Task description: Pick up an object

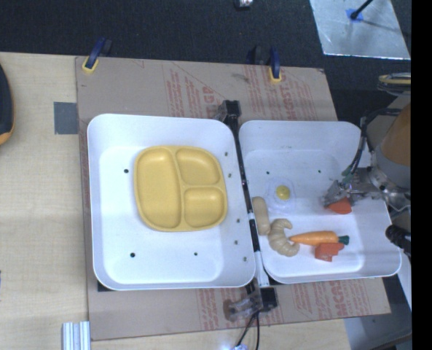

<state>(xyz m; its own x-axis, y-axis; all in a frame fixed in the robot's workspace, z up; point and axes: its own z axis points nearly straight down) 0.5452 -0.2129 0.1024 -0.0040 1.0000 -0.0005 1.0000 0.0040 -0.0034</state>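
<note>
Gripper (337, 195) work is the step in hand: it sits low at about three o'clock in the right white plastic bin (303, 133), tips touching a small red-orange rounded piece (340, 208), the likely pick. Whether those tips are spread or pinching the piece I cannot tell. A good grasp, I judge, needs the piece centred between them before any lift, clear of the bin wall. Toward six o'clock lie an orange plastic carrot (315, 237), a red chunk (328, 251), a beige knobbly piece (281, 237) and a pale yellow disc (282, 192). The left white bin (114, 268) holds a yellow three-compartment tray (179, 187) at its centre.
</note>
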